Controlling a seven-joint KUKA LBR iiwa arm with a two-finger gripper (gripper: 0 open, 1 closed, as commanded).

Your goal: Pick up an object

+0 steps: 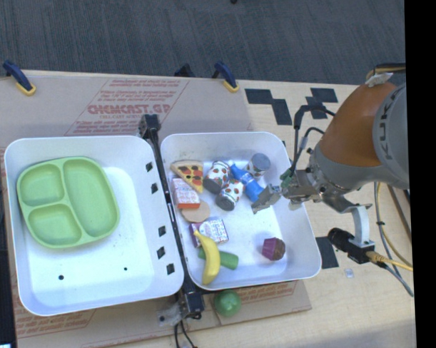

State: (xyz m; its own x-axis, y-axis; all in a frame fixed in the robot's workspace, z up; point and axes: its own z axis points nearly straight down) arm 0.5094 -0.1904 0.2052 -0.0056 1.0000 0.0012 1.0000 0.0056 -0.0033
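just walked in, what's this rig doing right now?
A KUKA arm reaches in from the right over the right bin, which holds a pile of toy food: a pizza slice, a banana, a dark red piece and some small blue items. Its tool sits near the bin's right side, close to the blue items, with nothing visibly held. The left bin holds a green divided tray. A green ball lies outside the bins, at the front.
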